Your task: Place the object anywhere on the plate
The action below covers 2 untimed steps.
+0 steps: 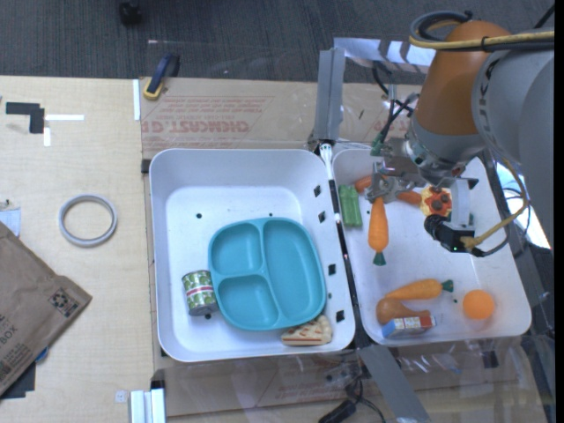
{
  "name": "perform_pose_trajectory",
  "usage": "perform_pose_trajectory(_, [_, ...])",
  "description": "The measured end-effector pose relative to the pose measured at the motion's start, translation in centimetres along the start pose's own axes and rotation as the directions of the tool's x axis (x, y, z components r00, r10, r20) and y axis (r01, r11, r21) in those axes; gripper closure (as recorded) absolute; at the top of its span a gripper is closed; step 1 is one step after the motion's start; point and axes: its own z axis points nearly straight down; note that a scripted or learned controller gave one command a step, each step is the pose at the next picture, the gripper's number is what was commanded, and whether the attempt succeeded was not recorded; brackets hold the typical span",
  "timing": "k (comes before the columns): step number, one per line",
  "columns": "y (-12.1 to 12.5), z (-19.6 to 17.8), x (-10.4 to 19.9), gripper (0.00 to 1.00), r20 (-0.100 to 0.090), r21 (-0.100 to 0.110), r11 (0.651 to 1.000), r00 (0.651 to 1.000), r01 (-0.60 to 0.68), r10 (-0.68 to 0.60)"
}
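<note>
The teal three-compartment plate (264, 271) lies in the left bin (176, 183), with nothing on it. My gripper (384, 189) is over the upper left part of the right bin (511, 320). It is shut on the carrot (379, 226), which hangs upright from the fingers with its green end pointing down. The carrot is just right of the wall between the two bins, apart from the plate.
In the left bin a small can (199, 292) stands by the plate's left edge, and a sandwich piece (308, 331) lies at its lower rim. A green item (352, 207) sits by the divider. The right bin holds a second carrot (410, 293), an orange ball (478, 305) and a small packet (410, 325).
</note>
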Motion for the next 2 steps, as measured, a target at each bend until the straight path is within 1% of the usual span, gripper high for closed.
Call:
perform_pose_trajectory(1, [-4.9,-0.1,5.1,1.00,-0.001,-0.001,0.974,0.974,0.228,-0.228])
perform_pose_trajectory(2, [-12.7,3.7,13.1,1.00,-0.001,0.000,0.923,0.923,0.385,-0.385])
